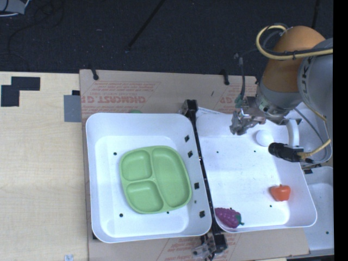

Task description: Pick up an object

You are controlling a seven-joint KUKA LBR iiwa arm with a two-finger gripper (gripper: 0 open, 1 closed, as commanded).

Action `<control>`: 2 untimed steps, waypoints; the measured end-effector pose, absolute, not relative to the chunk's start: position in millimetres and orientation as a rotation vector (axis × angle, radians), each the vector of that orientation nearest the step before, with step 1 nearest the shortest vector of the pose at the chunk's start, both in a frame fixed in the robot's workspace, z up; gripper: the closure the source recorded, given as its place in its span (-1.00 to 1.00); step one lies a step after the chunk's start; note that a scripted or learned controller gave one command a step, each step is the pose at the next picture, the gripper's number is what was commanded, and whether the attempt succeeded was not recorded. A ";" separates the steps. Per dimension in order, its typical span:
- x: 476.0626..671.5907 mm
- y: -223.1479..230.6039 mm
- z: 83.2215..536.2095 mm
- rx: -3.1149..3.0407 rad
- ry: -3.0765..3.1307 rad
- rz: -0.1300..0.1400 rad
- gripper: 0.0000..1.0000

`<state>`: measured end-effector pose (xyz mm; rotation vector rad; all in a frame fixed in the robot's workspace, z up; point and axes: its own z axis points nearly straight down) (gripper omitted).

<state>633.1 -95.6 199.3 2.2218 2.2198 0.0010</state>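
Observation:
My gripper [241, 126] hangs over the far edge of the right bin [244, 170], near its back left part. A small white rounded object [263, 138] lies just to the right of it, apart from it. An orange-red toy pepper [280, 192] rests near the bin's right wall. A purple bunch of grapes [228, 217] sits in the front left corner. I see nothing held in the gripper.
The left bin [103, 145] holds a green three-compartment plate [155, 179] in its middle. A black divider [197, 162] runs between the two bins. The arm's orange band [291, 58] and grey wrist lean over the back right of the right bin.

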 end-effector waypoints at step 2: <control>625.7 -53.7 240.9 2.221 2.228 -0.004 1.00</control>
